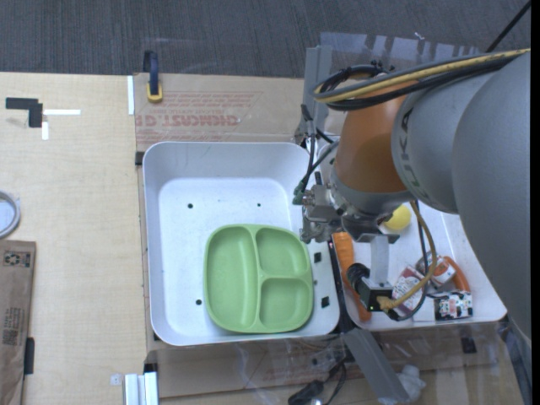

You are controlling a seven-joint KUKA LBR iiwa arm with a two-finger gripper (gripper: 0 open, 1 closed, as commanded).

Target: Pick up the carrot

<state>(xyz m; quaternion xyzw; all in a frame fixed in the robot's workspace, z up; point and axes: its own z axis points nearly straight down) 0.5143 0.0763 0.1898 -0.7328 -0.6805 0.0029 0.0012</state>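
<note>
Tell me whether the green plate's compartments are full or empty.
Empty: all three compartments of the green divided plate show bare green; it lies in the left bin.

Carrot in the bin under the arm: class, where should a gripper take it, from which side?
Probably the exposed upper part of the carrot, from straight above, closing across its narrow width: it lies flat and long by the bin edge, leaving little side access.

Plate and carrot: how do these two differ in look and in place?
The plate is green, wide and flat, with three compartments; the carrot is orange, long and thin. The plate lies in the left bin; the carrot in the right bin, along the wall nearest the plate. The plate is in full view; the arm hides part of the carrot. Both lie in a white bin.
</note>
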